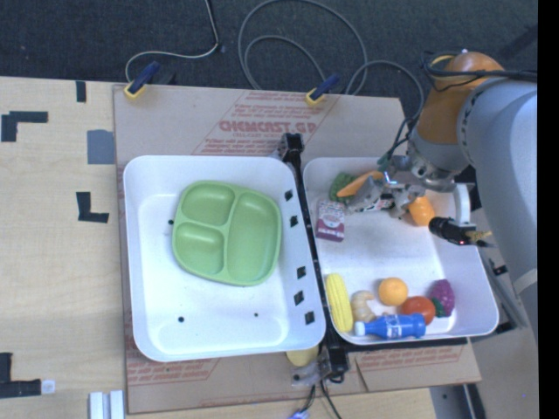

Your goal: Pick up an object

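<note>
My gripper (pixel 382 196) is low over the far part of the right bin (pixel 410 250), reaching in from the right. It sits just right of an orange and green carrot-like toy (pixel 352 184) and left of a small orange fruit (pixel 421 210). A purple and white packet (pixel 331 219) lies a little in front of the gripper, to its left. Along the bin's near edge lie a yellow corn cob (pixel 338 302), a pale lumpy piece (pixel 362 305), an orange ball (pixel 393 290), a red tomato (pixel 419 307), a purple piece (pixel 443 296) and a blue and white bottle (pixel 393 326).
The left bin (pixel 144 234) holds a green divided plate (pixel 227 232). A black divider (pixel 302 234) with clips runs between the bins. Cables loop over the dark floor behind the bench. The arm's grey body fills the right side.
</note>
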